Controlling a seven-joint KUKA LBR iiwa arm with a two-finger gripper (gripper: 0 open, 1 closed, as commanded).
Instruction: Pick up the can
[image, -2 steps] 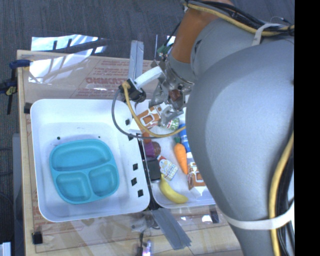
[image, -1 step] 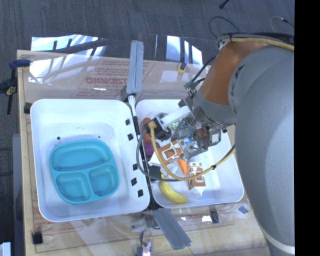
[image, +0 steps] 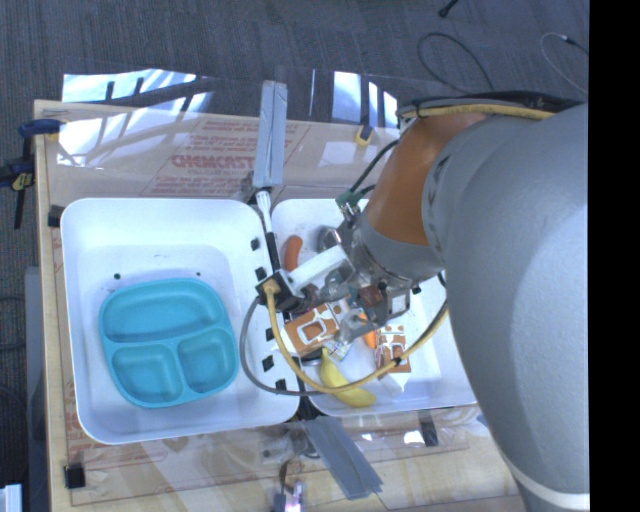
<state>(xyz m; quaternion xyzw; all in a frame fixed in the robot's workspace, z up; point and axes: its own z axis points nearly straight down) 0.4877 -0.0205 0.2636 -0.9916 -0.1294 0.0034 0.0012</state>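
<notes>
— Where does the blue three-compartment plastic tray sit?
— In the left shallow white bin, toward its near side.
— And the right shallow white bin?
— It stands just beside the left one on the bench. A yellow banana lies near its front edge, an orange carrot-shaped piece farther back, under the arm.

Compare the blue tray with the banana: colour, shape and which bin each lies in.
The blue tray is light blue; the banana is yellow. The tray is broad, flat and split into three compartments; the banana is small and curved. The tray lies in the left bin, the banana in the right bin near its front edge.
</notes>
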